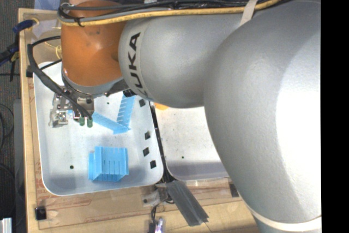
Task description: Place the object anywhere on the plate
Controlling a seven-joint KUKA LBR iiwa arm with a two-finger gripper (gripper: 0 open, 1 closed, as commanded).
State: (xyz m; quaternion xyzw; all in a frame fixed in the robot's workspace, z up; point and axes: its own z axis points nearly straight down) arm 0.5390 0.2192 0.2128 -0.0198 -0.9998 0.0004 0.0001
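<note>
My gripper (71, 113) hangs low over the left part of the left bin (60, 172), under the orange wrist band (90, 43). Just to its right lie two blue ridged strips (121, 117) that meet in a V shape. One leans upright and the other lies flat, pointing toward the gripper. A blue ridged block (109, 163) rests nearer the front of the same bin. Nothing is seen held in the gripper. A small yellow-orange patch (161, 107) peeks out beneath the arm at the right bin's near-left corner; I cannot tell what it is.
The grey arm (234, 90) hides most of the right bin (191, 166) and the back of the left bin. A divider with black clips (148, 150) runs between the bins. Black cables (38, 71) loop along the left bin's far-left side.
</note>
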